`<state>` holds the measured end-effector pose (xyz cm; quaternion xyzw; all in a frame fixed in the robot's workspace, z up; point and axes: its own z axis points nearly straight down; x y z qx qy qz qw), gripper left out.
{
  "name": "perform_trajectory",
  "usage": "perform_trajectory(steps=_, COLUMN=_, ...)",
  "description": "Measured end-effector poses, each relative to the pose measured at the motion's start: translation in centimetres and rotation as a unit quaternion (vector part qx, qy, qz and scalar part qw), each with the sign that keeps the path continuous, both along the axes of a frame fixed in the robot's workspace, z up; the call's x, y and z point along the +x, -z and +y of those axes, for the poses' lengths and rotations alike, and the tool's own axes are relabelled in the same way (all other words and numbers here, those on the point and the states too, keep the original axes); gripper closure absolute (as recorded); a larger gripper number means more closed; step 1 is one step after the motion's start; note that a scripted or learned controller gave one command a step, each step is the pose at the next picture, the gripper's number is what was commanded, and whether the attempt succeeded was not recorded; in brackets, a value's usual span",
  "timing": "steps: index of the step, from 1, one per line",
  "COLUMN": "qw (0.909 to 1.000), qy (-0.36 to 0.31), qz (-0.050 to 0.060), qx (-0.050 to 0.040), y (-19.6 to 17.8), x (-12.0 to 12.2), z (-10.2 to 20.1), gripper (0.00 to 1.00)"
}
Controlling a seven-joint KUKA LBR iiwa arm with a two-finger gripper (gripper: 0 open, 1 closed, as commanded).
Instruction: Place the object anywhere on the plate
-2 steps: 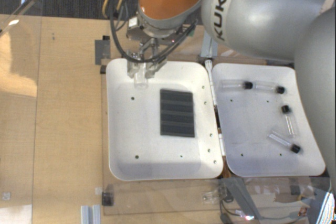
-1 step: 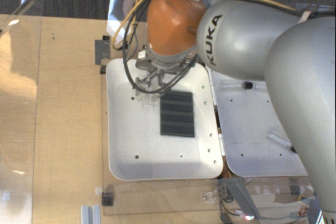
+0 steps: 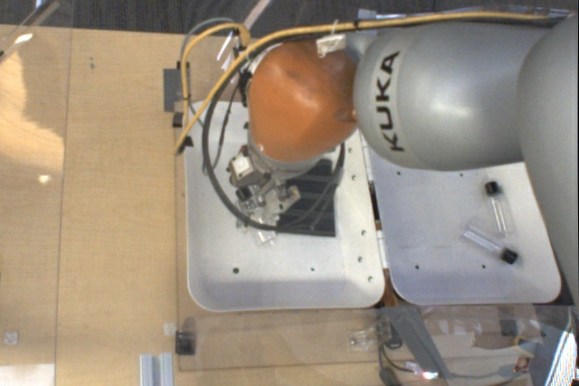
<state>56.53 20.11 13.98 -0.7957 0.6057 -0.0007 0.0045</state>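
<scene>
A dark, ribbed square plate [image 3: 315,205] lies in the left white bin [image 3: 271,285], partly hidden under the arm's orange wrist band. My gripper [image 3: 261,207] hangs over the plate's left edge, pointing down into the bin. A small clear piece [image 3: 264,237] lies on the bin floor just below the gripper, off the plate's front left corner; I cannot tell whether the gripper touches it. Two clear tubes with black caps [image 3: 494,203] [image 3: 489,245] lie in the right bin [image 3: 452,280].
The large grey arm body [image 3: 452,77] covers the back of both bins. Yellow and black cables [image 3: 210,104] loop around the wrist on the left. A wooden bench top [image 3: 90,194] extends left of the bins.
</scene>
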Motion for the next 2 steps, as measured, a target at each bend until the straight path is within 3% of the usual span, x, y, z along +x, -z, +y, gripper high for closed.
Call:
perform_trajectory(steps=1, qw=0.992, qy=-0.126, qz=-0.007, qx=-0.0013, y=4.7, x=-7.3, z=1.0, gripper=1.0)
perform_trajectory(steps=2, qw=0.9826, qy=-0.186, qz=-0.01, qx=-0.0001, y=4.6, x=-7.2, z=-5.3, gripper=1.0)
